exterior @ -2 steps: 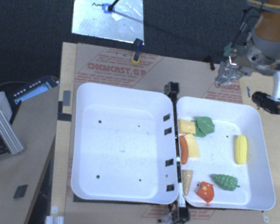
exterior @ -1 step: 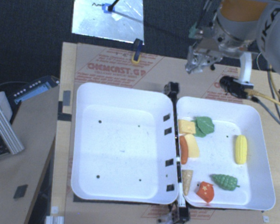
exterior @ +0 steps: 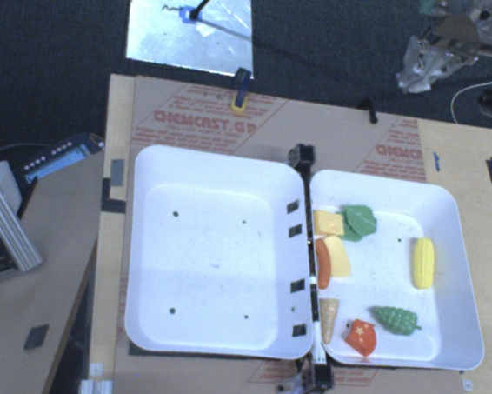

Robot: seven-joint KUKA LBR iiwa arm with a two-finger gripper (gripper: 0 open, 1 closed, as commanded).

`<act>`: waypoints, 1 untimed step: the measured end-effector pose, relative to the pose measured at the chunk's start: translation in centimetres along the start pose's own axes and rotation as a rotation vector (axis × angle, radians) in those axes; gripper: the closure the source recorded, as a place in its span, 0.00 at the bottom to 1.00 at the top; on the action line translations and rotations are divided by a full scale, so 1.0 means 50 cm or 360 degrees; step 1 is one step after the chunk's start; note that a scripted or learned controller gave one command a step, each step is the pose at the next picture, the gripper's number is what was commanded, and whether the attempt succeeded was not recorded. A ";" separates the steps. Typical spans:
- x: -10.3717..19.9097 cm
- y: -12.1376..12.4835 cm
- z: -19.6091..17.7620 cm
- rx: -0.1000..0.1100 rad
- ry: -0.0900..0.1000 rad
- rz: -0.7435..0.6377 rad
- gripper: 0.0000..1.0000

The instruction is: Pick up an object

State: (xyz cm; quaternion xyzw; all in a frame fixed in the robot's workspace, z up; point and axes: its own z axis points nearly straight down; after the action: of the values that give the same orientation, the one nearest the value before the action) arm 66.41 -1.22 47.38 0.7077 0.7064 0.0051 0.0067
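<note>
The tool (exterior: 423,70) hangs high at the far right, well clear of the bins; whether it is open or closed I cannot tell. Nothing looks picked yet. The toy food, including a corn cob (exterior: 423,262), lies in the right bin (exterior: 462,258).

We see two white bins: the left bin (exterior: 210,249) and the right bin (exterior: 449,257) look like smooth, matt plastic. The yellow corn (exterior: 423,262) looks like shiny plastic. The brown board (exterior: 262,123) under them looks like printed cardboard. The far sheet (exterior: 164,17) looks like shiny metal.
</note>
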 end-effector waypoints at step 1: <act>0.154 -0.003 0.174 0.0035 0.0007 -0.0021 1.00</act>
State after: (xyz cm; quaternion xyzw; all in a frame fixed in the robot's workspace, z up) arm 66.43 6.45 38.64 0.7031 0.7110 -0.0011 -0.0026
